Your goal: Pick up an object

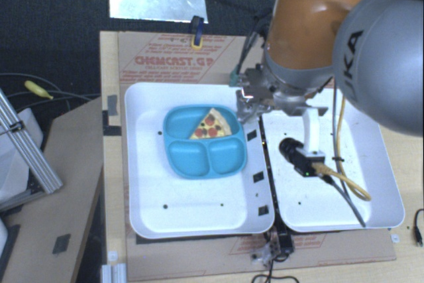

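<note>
Two white bins sit side by side on the worktop (73,142). In the left bin (149,209) lies a blue plate (199,159) with three compartments, placed a little toward 12 o'clock of the bin's middle. A pizza slice (212,124) with red toppings rests in the plate's upper right compartment, at about 1 o'clock from the plate's centre, its tip pointing toward 12. The other two compartments show bare blue.

The arm (371,43) comes in from 3 o'clock, its orange band and grey shell looming over the right bin (381,202). The end effector (248,103) hangs near the divide between the bins, just at 3 o'clock of the slice, close beside the plate's rim. Whether it is wide or narrow I cannot tell; nothing is seen between its tips. A black fitting (298,156) with cables lies over the right bin.
</note>
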Controlling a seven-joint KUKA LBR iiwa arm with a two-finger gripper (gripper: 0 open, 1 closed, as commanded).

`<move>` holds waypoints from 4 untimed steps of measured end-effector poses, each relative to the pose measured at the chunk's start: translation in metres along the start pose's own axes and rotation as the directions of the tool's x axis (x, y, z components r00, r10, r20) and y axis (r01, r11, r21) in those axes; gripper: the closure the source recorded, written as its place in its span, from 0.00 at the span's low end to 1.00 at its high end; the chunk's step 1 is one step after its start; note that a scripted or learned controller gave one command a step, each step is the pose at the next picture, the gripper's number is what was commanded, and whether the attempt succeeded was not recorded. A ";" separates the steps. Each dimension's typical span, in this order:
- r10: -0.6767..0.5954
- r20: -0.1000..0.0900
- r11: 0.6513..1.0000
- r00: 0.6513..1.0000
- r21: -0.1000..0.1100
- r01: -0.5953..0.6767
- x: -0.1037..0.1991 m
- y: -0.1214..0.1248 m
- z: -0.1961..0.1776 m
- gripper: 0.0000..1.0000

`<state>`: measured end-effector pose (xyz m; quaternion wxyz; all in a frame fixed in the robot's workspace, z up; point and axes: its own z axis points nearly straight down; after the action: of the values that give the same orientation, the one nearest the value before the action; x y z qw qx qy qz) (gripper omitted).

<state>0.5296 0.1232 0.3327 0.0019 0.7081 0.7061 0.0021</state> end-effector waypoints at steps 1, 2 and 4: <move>-0.012 -0.007 1.000 1.000 -0.007 0.012 0.039 -0.043 -0.103 1.00; -0.008 -0.002 1.000 1.000 0.000 0.008 0.045 -0.042 -0.134 1.00; -0.002 0.001 1.000 1.000 0.007 0.002 0.032 -0.043 -0.099 1.00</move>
<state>0.4864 0.1556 0.4320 -0.0003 0.7074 0.7068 -0.0007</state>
